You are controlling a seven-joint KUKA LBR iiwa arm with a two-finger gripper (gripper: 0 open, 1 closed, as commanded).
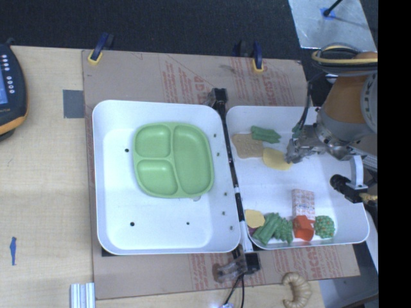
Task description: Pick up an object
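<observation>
Pale yellow and wedge-shaped, a small toy food piece (pixel 276 159) lies in the upper part of the right-hand bin (pixel 350 239), where the gripper (pixel 297 151) hangs right at its upper right edge, seemingly touching it; whether the tool is spread or closed around the piece cannot be told from above. Just beside the yellow piece sit a tan slab (pixel 247 146) and a green pod-shaped toy (pixel 265 133), the three crowded close together. Along the bin's lower edge lie another yellow piece (pixel 254 219), a bunch of green beans (pixel 273 228), a speckled pink-and-white packet (pixel 303 204), a red item (pixel 302 229) and a green broccoli-like lump (pixel 325 226). The left-hand bin (pixel 115 236) carries a light-green divided plate (pixel 173 160). The grey-and-orange arm (pixel 347 101) reaches in from the right. The likely risk: meeting the yellow piece at its rim rather than its middle, the tool may nudge it against the tan slab, pinch a thin corner that slips on lifting, or come up holding nothing.
</observation>
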